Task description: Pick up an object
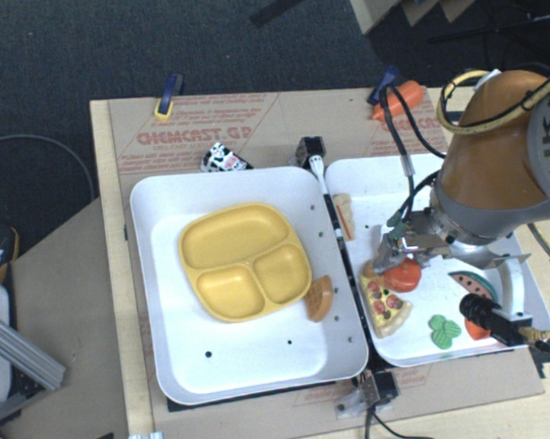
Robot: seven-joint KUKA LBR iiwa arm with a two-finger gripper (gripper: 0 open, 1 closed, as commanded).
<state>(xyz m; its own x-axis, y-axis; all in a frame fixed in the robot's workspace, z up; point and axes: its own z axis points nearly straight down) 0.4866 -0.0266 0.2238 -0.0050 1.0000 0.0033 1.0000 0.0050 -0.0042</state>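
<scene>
Two bins share the worktop (249, 112); the tool (397, 255) hangs low in the right bin (366, 175), directly over a red tomato (403, 275) that sits just on its near side, touching the pizza slice (386, 305). Whether the tool is released or clenched I cannot tell (the wrist blocks the tips). Being round, the tomato has no long axis or heading to match.

The scene is lit evenly and brightly from above. The glossy left white plastic bin (168, 296) is nearly washed out, and soft highlights are seen on the yellow three-compartment plastic tray (245, 259) inside it. Only faint, short shadows are cast beside that tray. Focus is slightly soft overall, with dark carpet beyond the bin poorly detailed.
</scene>
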